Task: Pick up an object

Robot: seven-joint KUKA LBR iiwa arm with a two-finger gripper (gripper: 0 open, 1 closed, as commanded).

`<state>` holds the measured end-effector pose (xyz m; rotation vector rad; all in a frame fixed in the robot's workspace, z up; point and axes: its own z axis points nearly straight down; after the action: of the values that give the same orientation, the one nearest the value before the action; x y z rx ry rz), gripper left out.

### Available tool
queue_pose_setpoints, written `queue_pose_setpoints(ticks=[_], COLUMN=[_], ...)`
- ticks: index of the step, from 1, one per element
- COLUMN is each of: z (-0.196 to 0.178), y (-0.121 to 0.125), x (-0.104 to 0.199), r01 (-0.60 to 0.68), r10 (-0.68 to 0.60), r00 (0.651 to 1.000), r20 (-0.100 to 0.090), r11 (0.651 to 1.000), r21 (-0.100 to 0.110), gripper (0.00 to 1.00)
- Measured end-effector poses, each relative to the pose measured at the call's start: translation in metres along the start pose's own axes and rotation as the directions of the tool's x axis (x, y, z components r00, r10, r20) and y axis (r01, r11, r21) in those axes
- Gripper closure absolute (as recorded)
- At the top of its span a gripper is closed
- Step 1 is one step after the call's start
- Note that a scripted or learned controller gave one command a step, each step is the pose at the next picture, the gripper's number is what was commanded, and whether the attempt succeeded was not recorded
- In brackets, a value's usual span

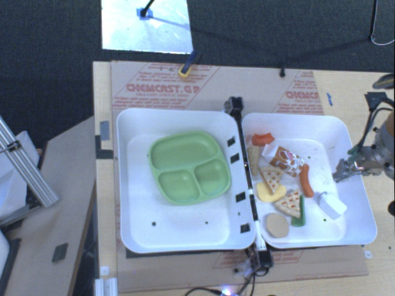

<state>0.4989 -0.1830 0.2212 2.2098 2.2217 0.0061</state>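
The right bin holds several toy foods. A red piece lies at the back, with a small printed carton beside it. In front of these are an orange sausage, two pizza slices, a yellow wedge, a green stick, a tan round biscuit and a white block. My gripper hangs at the bin's right side, right of the sausage and just above the white block, touching none of them that I can see.
The left bin bears a green divided plate. A black hinged divider runs between the bins. Cardboard lies under both bins, with a yellow-tipped tool at the back. A metal frame stands at the far left.
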Motion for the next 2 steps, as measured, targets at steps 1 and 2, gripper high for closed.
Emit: queue_pose_setpoints(ticks=[1,2], z=[-0.003,-0.013], y=[0.001,0.001], x=[0.0,0.054], r01=[-0.001,0.004], r10=[0.001,-0.004], r00=[1.0,1.0], r20=[-0.002,-0.004], r11=[1.0,1.0], r21=[0.006,0.006], gripper=[1.0,1.0])
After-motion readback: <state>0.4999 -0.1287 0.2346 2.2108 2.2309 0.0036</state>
